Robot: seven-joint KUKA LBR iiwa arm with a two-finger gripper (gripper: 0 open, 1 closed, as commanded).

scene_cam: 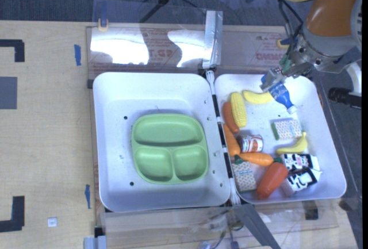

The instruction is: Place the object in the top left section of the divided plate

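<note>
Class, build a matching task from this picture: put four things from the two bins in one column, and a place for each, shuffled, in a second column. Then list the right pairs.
Things:
1. green divided plate
2. corn cob
3. blue and white tube
4. black and white carton

Places:
A. right bin, near front corner
B. at the gripper, right bin's far side
C. middle of left bin
D. right bin, by the divider, beside an orange carrot

Pairs: 1-C, 2-D, 3-B, 4-A

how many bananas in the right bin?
2. One banana lies near the bin's top edge, right of the corn. The other banana is mid-right, above the black-and-white carton. More could be hidden.
</note>
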